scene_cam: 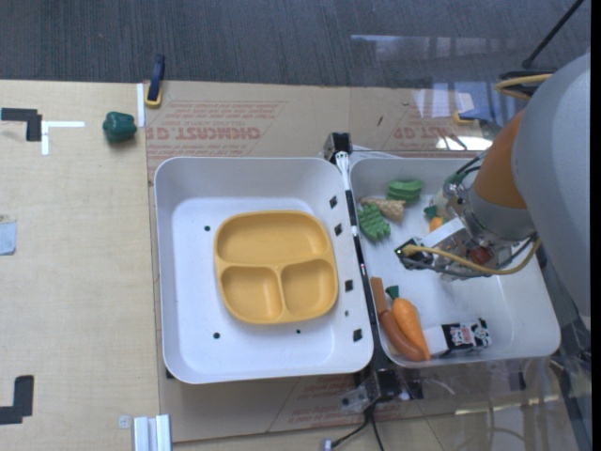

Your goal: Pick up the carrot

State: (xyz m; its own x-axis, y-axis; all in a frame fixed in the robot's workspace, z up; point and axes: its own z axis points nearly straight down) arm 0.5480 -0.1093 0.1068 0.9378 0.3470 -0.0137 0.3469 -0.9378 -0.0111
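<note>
**Carrot at the near left corner of the right bin, tool standing off over the middle of that bin**

Left to right. The surface (75, 252) carries a small dark-green object (119, 127) at its far left, well apart from both bins. The left bin (178, 280) holds a yellow divided plate (277, 266), whose three compartments are bare. The right bin (507, 308) holds the task's thing. The carrot (407, 327) lies flat near the left wall, toward the near corner, with its green top pointing to the far side and its narrow tip to the near wall. A reddish-brown sausage-like piece (387, 325) lies along its left flank, apparently touching it. A small black-and-white carton (466, 335) sits just beside the tip on the right. Green toy vegetables (374, 221) lie at the far end of the bin, apart from the carrot.

The tool (467, 252) hangs over the middle of the right bin, beyond and to the right of the carrot. Whether it is open or closed cannot be told, and nothing is seen held in it.

Handling, as judged: the carrot looks like a play-food piece, so it is probably light, stiff, smooth and somewhat slippery, and its taper may let it slide out of a grip. The thick part just below the green top seems the best place to grip, across the width. The neighbour on the left leaves little clearance there.
</note>
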